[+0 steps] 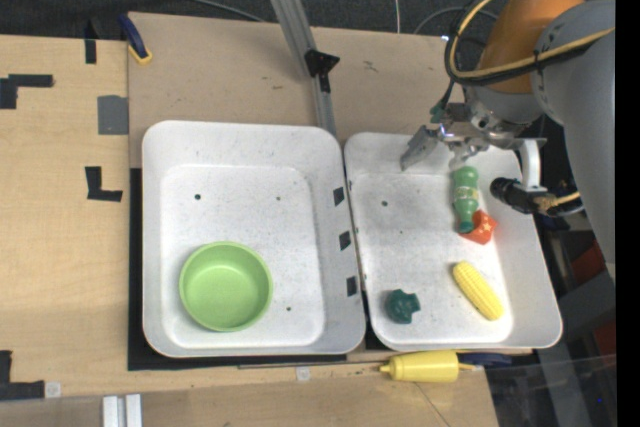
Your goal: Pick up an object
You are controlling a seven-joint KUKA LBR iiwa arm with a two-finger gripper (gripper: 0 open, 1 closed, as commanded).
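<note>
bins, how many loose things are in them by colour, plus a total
Green: 3, the bowl in the left bin, and the bottle-shaped toy and small dark green piece in the right bin
Yellow: 1, the corn cob
Red: 1, a small piece touching the bottle-shaped toy's lower end
Total: 5

Grey arm (pixel 560 45) from the right, fingers (pixel 417 151) spread apart.
</note>
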